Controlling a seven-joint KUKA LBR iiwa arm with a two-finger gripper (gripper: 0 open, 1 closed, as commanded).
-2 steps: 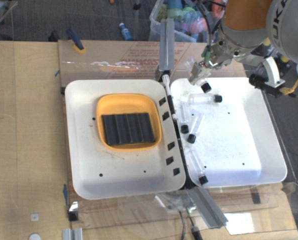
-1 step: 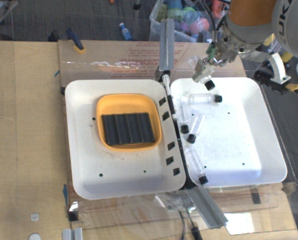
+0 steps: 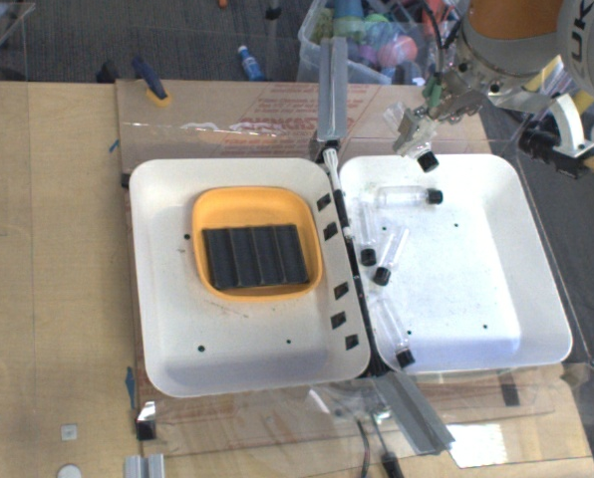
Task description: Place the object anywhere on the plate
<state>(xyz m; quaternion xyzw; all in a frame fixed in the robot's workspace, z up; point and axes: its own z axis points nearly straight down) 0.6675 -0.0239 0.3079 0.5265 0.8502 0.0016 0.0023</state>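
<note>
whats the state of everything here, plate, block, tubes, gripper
orange plate: right way up in the left bin, carrying the block
black ridged block: flat on the plate
clear tube: on its side in the right bin, capped
tube pair by the divider: lying down, capped
front tube: lying down, capped
gripper: over the right bin's back edge, a capped tube at its tip, hold unclear

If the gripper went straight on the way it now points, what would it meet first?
Pointing down, the gripper would probably meet the right bin near its far rim, just behind the clear black-capped tube; depth is unclear.
</note>
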